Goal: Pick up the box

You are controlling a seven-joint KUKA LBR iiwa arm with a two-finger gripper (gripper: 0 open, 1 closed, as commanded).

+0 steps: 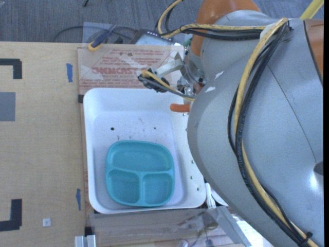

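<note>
Where the box lay, and which way it pointed, could not be told; the grey arm (257,138) covered the frame's right half. The hand (186,89) sat over the upper right corner of the shallow white plastic bin (86,138), and how far open it was could not be told. A flat brown cardboard panel (118,71) ran left to right along the bin's upper edge, with red print that seemed to read "CHEMCAS". A teal three-compartment plastic plate (140,173) lay in the bin's lower part, with bare white floor above it. A small orange object (179,107) lay at the arm's edge.

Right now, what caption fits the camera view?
Grey arm reaches over a white bin holding a teal divided plate.
</note>
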